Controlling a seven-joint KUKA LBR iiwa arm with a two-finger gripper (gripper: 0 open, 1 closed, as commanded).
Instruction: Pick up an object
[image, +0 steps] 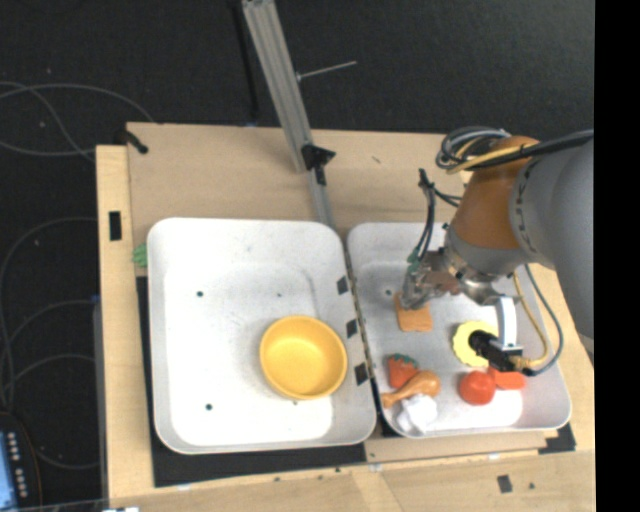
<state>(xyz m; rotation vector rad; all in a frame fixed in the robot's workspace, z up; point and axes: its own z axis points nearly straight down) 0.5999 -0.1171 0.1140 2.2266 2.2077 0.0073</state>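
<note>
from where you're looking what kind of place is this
Probably a robot lab's grasping test bench: two white bins on a plywood board, toy-like items such as a yellow bowl, and loose cables on the dark floor.

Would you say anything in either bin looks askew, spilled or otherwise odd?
Nothing looks spilled or damaged. The yellow bowl sits upright in the left bin; the small items cluster loosely in the right bin, with the pincer just above the tan block.
</note>
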